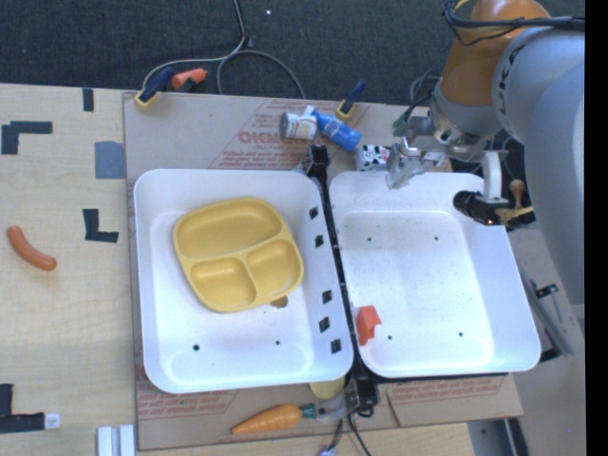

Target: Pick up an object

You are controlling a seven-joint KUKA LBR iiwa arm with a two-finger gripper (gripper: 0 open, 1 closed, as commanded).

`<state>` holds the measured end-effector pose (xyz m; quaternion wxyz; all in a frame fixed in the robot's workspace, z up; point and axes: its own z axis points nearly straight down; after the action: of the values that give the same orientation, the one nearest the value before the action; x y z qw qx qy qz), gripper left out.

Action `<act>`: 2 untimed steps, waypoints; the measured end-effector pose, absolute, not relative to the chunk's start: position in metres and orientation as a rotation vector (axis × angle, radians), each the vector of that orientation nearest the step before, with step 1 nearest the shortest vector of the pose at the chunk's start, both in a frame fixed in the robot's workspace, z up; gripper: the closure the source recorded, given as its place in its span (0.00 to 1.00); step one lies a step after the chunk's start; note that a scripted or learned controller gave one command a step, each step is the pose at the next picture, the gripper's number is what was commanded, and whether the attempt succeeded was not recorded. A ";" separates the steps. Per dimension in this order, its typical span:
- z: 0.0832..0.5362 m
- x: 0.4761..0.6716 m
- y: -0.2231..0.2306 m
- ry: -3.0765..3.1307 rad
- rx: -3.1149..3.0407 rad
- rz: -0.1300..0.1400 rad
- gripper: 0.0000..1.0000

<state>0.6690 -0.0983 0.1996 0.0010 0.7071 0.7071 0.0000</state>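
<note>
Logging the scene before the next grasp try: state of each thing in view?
Yellow divided plastic plate: flat in left white bin, upright.
Small orange block: right white bin, near left corner.
Two-finger gripper: above right bin's far rim, holding nothing visible.
Toy carrot: lying outside bins.
Orange sausage toy: on bench, left.

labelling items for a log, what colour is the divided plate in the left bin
Yellow. The divided plate lies in the left bin, seen clearly in the camera view.

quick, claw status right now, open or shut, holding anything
claw: cannot be told whether open or shut; it sits over the far rim of the right bin.
</note>
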 end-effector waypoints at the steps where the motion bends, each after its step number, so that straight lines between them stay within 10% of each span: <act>1: 0.199 0.668 -0.097 2.222 2.220 -0.002 0.00; 2: 0.213 0.669 -0.029 2.230 2.214 0.002 0.00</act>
<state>0.6686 -0.0286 0.2126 -0.0004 0.7047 0.7095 0.0007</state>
